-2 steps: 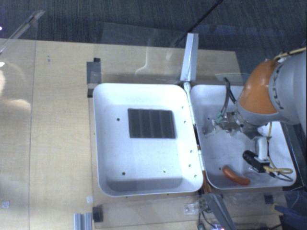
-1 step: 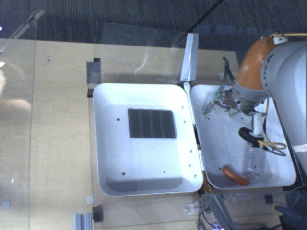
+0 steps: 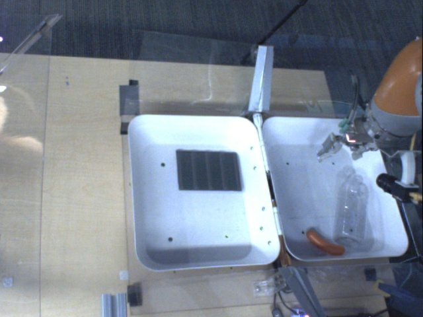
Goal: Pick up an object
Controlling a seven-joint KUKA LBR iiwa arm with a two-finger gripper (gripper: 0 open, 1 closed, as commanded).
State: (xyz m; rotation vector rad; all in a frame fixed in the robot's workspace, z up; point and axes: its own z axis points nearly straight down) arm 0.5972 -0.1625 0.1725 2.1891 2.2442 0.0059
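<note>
A clear plastic bottle [image 3: 351, 207] lies lengthwise in the right bin [image 3: 291, 177], toward its right side. An orange-red sausage-shaped object [image 3: 324, 242] rests near that bin's front wall, just left of the bottle's lower end. My gripper [image 3: 342, 149] hangs over the back right part of the right bin, beyond the bottle's top end and apart from it. Its two metal fingers [image 3: 327, 148] are spread open with nothing between them. The arm's orange band [image 3: 402, 78] shows at the right edge.
The left bin [image 3: 149, 197] has a dark ribbed rectangle [image 3: 209, 170] on its floor. A metal post [image 3: 261, 78] rises behind the seam between the bins. Wooden bench surface extends to the left.
</note>
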